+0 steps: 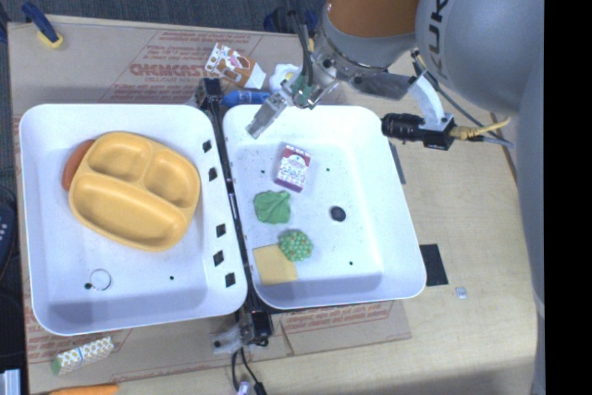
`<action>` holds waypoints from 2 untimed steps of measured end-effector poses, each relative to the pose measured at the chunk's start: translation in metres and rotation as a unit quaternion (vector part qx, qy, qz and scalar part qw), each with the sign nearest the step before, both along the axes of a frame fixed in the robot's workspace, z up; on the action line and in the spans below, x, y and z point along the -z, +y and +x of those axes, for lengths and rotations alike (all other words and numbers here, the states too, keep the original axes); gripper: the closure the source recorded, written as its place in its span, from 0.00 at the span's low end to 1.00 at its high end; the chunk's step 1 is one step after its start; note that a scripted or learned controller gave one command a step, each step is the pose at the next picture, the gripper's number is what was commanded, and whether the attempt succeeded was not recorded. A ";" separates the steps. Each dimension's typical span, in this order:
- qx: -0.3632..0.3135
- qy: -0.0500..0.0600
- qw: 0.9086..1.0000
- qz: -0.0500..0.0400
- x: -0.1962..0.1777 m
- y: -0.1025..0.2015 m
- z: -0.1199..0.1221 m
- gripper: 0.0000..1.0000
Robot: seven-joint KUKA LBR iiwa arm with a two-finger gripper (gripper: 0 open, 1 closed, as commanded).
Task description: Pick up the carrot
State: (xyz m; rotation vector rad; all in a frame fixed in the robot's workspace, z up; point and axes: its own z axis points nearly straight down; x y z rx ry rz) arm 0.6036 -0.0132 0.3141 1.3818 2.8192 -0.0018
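A cardboard-covered counter (166, 60) is seen from above, with dark carpet beyond its far edge. Two shallow white plastic bins are set on it side by side, so that things can be sorted from one into the other. In the left bin (46, 291) a yellow divided plastic plate (134, 190) is laid flat. A rounded orange piece (72, 166), taken to be the carrot, is tucked at the plate's left edge and seems partly covered by it. Only a small part of it is exposed, so a clean grasp is judged to be difficult.

In the right bin (388, 245) several items are scattered loosely:
- a small purple and white carton (292, 167)
- a flat green leafy piece (272, 206)
- a bumpy green cluster (295, 244)
- a yellow block (275, 265)

The grey arm is reached in from the right, and its claw (270, 114) is held over the far left corner of the right bin, near the divide between the bins. Whether the claw is wide or narrow cannot be told, and nothing is seen to be held in it. The carrot lies well apart from the claw, to its left and nearer, across the divide and beyond the plate.
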 end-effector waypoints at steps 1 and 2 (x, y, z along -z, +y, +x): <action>0.014 0.003 1.000 0.001 0.123 0.018 -0.041 0.00; -0.201 0.003 0.979 0.001 0.122 0.040 -0.055 0.00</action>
